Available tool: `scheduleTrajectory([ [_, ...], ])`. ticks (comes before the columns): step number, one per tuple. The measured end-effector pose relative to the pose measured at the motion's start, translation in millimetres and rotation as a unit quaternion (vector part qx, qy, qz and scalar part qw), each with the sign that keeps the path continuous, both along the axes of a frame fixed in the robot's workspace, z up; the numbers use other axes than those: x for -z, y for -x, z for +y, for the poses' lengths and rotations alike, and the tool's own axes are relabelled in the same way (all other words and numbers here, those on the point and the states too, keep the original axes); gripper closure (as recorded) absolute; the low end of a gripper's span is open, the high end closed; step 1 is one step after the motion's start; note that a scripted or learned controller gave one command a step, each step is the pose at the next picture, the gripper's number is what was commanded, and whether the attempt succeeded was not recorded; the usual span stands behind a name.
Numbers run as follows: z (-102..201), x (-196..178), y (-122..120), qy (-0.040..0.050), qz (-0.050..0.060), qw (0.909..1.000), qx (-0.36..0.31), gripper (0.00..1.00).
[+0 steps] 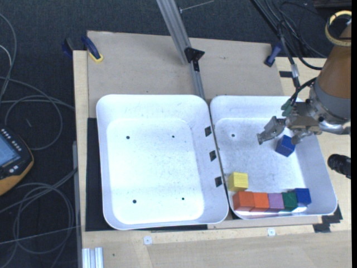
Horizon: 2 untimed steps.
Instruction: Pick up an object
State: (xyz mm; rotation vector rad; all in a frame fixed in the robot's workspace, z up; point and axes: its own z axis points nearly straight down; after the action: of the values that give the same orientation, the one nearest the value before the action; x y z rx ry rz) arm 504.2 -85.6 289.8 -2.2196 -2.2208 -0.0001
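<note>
A: Biggest thing first, where does the bench (167,49) sit against the gripper (280,134)?

B: It spreads out beneath it and far off to its left, a pale board with blue clamps (92,48) at the far corners.

A: And the bins?

B: The left bin (150,108) lies well to the gripper's left, past the divide. The right bin (312,175) is directly under the gripper, which hangs over its far half.

A: The arm (334,77)?

B: It comes in from the right, orange band above the grey wrist, ending just behind the gripper.

A: How do the fingers stand?

B: Spread apart. One finger (268,132) reaches out to the left and the other points down toward a blue block (285,146). That block sits just below the gripper, at its fingertips. I can't tell whether it is pinched or merely lying on the bin floor beneath them.

A: Anything else close by?

B: Nearer the camera than the gripper, along the bin's front wall, a row of blocks touching side by side: two orange blocks (252,200), a purple block (276,200), a green block (289,199) and a second blue block (302,195).

A: And the smallest?

B: A yellow block (240,180), just behind the row's left end, below and left of the gripper.
</note>
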Motion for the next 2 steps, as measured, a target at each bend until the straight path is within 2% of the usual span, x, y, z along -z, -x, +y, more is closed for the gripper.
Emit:
scheduleTrajectory([
  [1, -17.8, -120.2, 23.2, 0.0018, -0.006, 1.0000, 0.000, 0.00],
  [2, -29.8, -184.4, 14.9, 0.0021, -0.006, 1.0000, 0.000, 0.00],
])
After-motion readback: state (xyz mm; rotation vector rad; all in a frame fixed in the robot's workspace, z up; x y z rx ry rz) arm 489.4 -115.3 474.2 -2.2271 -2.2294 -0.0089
